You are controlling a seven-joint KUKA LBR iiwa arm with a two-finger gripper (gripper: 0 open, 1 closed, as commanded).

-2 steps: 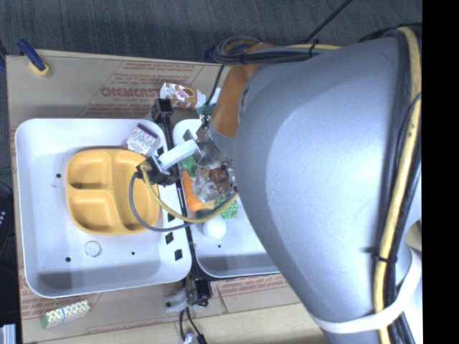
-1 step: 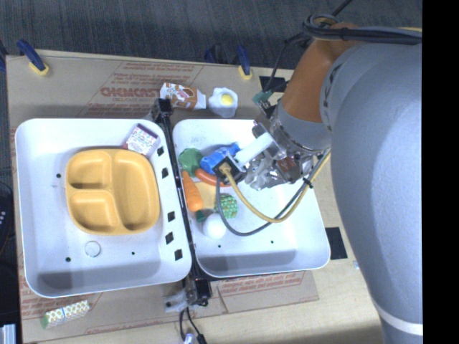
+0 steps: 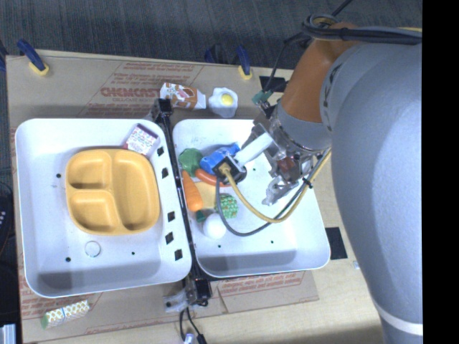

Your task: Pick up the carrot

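Observation:
The orange carrot (image 3: 192,193) lies in the right bin (image 3: 301,242), against its left wall, pointing toward the near edge. A green leafy piece (image 3: 190,158) sits at the carrot's far end. My gripper (image 3: 277,188) hangs over the middle of the right bin, to the right of the carrot and well apart from it. Nothing shows in its grasp. A yellow cable (image 3: 247,205) loops from the wrist down across the bin floor.
Near the carrot lie a blue object (image 3: 218,158), a green textured piece (image 3: 228,206) and a white egg (image 3: 214,226). The left bin (image 3: 36,264) holds a yellow divided plate (image 3: 112,190) and a small packet (image 3: 142,139). A carton (image 3: 179,95) and a white-yellow item (image 3: 224,102) stand behind the bins.

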